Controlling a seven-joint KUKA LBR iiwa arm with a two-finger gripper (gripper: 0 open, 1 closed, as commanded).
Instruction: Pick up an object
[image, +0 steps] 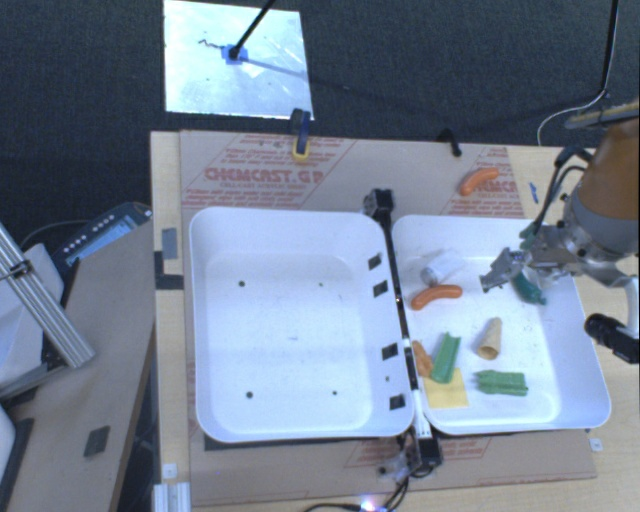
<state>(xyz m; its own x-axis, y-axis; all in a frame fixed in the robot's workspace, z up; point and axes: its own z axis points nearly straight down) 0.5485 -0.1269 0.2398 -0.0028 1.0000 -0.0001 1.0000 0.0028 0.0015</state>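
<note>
Yellow cheese slice (447, 391) is lying nearest the lens, just below the orange sausage (437, 295) that serves as landmark in the right bin (590, 400). Right of the sausage, the pincer (522, 272) is hovering over the bin with a teal object (530, 288) showing at its tip; whether its fingers are spread or clamped cannot be told, nor whether the teal piece is actually gripped. Judging by the layout, the sausage is the likeliest target: it is lying left of the pincer, its long axis running nearly left to right, smooth, rounded and glossy orange. A tan cone (488, 339) is sitting below and right of the sausage, a green block (500, 382) lower still. A second sausage (479, 181) is resting on the counter (250, 170), above the landmark.
</note>
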